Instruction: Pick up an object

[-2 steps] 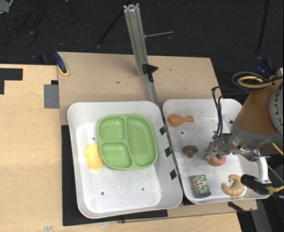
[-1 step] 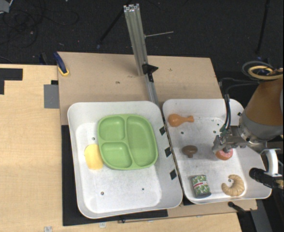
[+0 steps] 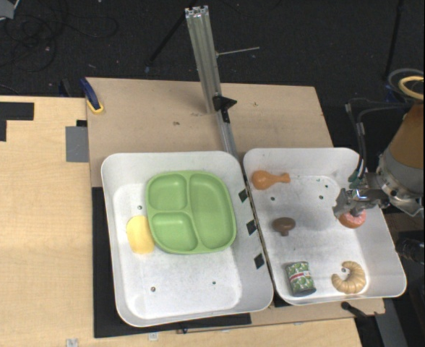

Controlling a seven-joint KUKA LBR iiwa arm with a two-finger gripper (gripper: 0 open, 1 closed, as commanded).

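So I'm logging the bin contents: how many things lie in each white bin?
Left bin: 2 — green divided plastic plate, yellow rounded item.
Right bin: 5 — orange drumstick-shaped toy, brown mushroom-shaped piece, green can, tan croissant, red round item.
Total: 7
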